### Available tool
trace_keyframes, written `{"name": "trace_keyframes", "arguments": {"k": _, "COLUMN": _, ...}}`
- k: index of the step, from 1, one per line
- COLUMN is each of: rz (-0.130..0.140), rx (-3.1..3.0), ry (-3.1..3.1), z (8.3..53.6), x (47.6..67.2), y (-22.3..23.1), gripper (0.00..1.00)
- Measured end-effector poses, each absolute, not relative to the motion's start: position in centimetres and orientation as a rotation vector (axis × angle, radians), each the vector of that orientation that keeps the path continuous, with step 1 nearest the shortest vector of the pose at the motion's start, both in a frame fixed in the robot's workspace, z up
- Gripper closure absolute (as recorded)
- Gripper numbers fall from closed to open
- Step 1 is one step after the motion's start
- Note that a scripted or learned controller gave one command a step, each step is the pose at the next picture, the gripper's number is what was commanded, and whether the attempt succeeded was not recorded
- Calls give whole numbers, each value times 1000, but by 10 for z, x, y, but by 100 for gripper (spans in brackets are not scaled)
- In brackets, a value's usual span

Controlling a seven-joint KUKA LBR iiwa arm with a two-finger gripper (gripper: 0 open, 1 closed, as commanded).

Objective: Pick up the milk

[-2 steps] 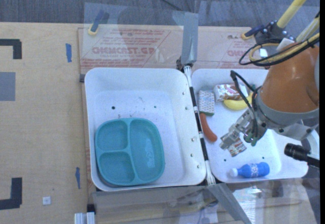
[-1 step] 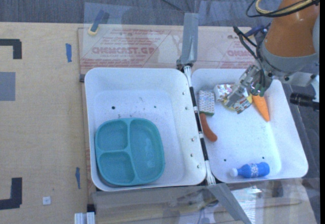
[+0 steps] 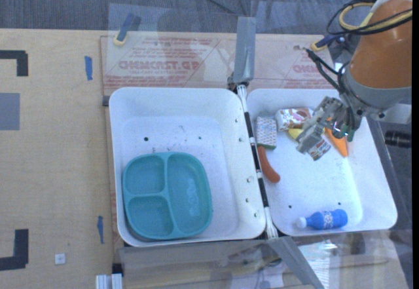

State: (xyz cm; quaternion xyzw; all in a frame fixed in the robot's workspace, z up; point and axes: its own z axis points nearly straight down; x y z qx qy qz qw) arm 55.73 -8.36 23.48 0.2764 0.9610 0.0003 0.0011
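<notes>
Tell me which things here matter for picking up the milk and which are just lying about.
For the job: gripper; blue bottle, probably the milk, though the label is unreadable.
Lying about: teal divided plate, checkered box, sausage, carrot, white packet.

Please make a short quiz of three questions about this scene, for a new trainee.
1. True or false: the teal tray lies in the left bin.
2. Which thing lies nearest the front wall of the right bin? A) hot dog B) blue bottle C) carrot
3. Fill in: the gripper hangs over the ____ bin.

Key: 1 true; 2 B; 3 right.
</notes>
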Motion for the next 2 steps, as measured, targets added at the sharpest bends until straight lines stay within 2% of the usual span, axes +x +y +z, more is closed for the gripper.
{"name": "trace_keyframes", "arguments": {"k": 1, "rz": 3, "rx": 866, "ry": 3010, "z": 246, "x": 559, "y": -83, "gripper": 100}}
{"name": "trace_keyframes", "arguments": {"k": 2, "rz": 2, "rx": 663, "ry": 3067, "z": 186, "x": 575, "y": -76, "gripper": 100}}
